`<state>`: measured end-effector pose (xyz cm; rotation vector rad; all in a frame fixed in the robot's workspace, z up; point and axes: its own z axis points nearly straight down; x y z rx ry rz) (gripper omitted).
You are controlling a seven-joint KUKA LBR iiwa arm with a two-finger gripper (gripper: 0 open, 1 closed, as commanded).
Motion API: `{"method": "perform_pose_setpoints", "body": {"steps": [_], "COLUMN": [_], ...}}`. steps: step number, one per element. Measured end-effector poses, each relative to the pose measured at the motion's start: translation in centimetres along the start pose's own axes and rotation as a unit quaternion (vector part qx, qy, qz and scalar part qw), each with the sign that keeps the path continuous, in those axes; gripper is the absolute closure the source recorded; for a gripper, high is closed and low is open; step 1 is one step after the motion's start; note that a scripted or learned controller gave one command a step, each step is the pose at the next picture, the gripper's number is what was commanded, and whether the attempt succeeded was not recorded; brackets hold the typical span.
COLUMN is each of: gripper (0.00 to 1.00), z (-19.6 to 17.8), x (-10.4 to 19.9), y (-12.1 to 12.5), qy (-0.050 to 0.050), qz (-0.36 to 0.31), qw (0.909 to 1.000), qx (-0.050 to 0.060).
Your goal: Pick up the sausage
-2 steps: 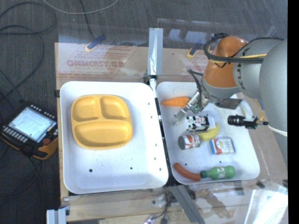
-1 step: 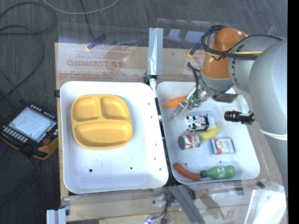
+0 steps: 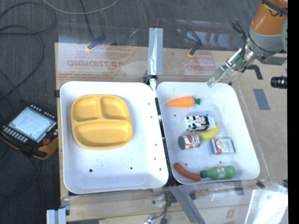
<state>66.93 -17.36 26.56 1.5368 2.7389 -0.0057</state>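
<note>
Gripper (image 3: 216,80) hangs over far edge of right bin (image 3: 243,125), nothing betw. fingers; can't tell how wide it's open. Sausage (image 3: 187,171) lies at near-left of that bin, tip touching green bottle (image 3: 219,172). Risk: a descent there could nudge bottle or catch the bin wall.

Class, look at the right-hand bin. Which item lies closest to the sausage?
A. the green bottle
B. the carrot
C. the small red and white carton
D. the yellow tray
A. The sausage lies along the bin's near edge with its right end almost meeting the green bottle; the carrot sits at the far end of the bin.
</note>
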Motion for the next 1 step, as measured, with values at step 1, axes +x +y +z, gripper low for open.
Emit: {"method": "perform_pose_setpoints", "body": {"steps": [1], "gripper": [0.0], "z": [11.42], "x": [5.16], "y": [-0.68], "qy": [0.002], "qz": [-0.042], "qw": [0.9991], "qx": [0.0]}}
